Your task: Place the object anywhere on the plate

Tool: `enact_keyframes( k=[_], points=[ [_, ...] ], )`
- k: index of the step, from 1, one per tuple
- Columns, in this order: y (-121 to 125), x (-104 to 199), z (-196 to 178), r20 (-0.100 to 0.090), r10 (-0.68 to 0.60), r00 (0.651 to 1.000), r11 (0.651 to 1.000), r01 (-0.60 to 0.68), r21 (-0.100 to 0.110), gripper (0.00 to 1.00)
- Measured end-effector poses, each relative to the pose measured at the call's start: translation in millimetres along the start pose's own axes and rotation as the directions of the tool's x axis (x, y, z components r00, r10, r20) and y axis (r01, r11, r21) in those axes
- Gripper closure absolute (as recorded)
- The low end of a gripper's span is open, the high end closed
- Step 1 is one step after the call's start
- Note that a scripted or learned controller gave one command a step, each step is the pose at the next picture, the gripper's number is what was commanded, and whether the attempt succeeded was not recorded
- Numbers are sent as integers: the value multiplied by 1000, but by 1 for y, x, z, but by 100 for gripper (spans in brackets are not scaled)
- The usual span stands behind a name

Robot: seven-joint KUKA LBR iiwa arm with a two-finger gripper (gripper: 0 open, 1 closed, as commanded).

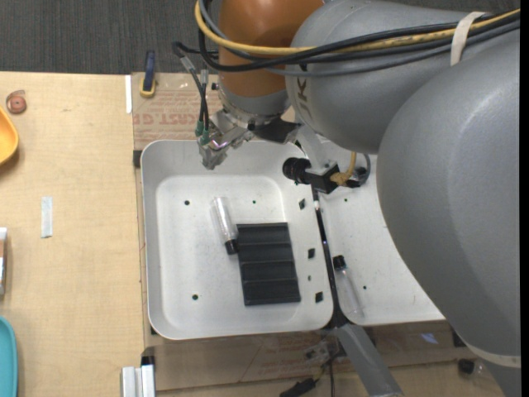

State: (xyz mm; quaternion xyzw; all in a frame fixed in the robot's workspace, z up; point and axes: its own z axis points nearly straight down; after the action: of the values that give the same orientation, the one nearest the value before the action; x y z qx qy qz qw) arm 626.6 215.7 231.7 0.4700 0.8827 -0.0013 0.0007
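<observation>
One marker [223, 219] lying at bin [165, 304] centre, touching black block [268, 263] | my gripper [212, 151] hovering at 12 o'clock, finger state: cannot tell | descending squarely across marker.

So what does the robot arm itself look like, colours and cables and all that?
The arm has bulky, rounded grey segments with an orange-brown band above the wrist. Black and yellow cables loop around it, and a white tie wraps one grey link. The end effector is small, metallic grey, with thin wires running down to it.
</observation>
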Motion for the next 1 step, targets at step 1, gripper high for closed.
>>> enact_keyframes(
  k=[1],
  points=[
    [-6, -22, 86, -1, -53, 999, 999, 53, 0, 100]
  ],
)
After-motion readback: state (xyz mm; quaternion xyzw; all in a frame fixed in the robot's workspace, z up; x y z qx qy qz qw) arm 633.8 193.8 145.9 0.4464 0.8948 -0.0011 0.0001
